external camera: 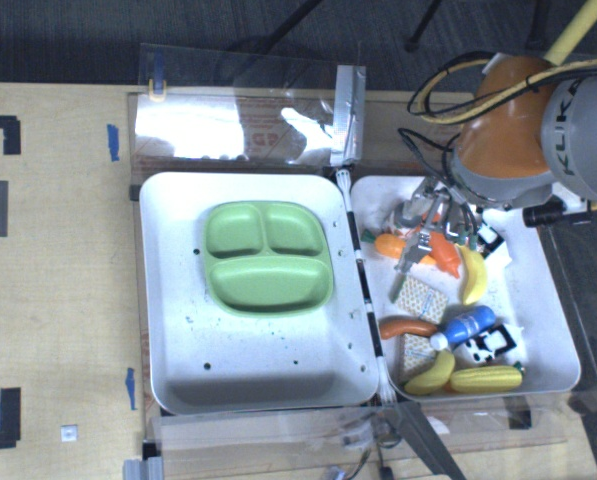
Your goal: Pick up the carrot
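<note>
Orange carrot (pixel 440 255) under jaws (pixel 418 240) — arm (pixel 578 128) marked KUKA.

Arm in from right, wrist pitched down-left.
Grey arm (pixel 578 138) w/ orange band (pixel 508 118) sits far right; gripper (pixel 416 251) points down and toward the near-left, fingertips low.

Orange carrot (pixel 440 255) lies tilted in right bin's upper-mid part, partly hidden, beside a yellow banana.
</note>
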